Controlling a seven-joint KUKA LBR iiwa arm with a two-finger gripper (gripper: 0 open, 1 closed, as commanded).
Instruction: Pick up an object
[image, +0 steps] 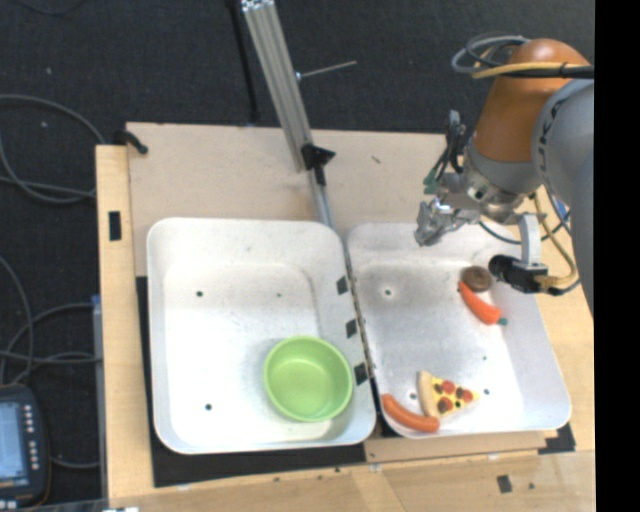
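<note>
Camera view has the gripper (432, 225) hanging over the back edge of the right bin (400, 330), and honestly we can't tell whether it's open or shut from this angle.

Candidates are all in the right bin: one carrot (481, 303) near the right wall with one small brown piece (477, 277) touching its top end, one pizza slice (443, 394) at the front, and one sausage (409, 414) just beside it on the front rim. They look like toy food, so we'd guess light, stiff and a bit slick.

We'd go for the carrot, pinched across its middle. The pizza slice lies flat and looks tricky.

The left bin (200, 300) has one green bowl (308, 377), light but wide, so it's rim only. Two bins on the desk (200, 170) total.
</note>
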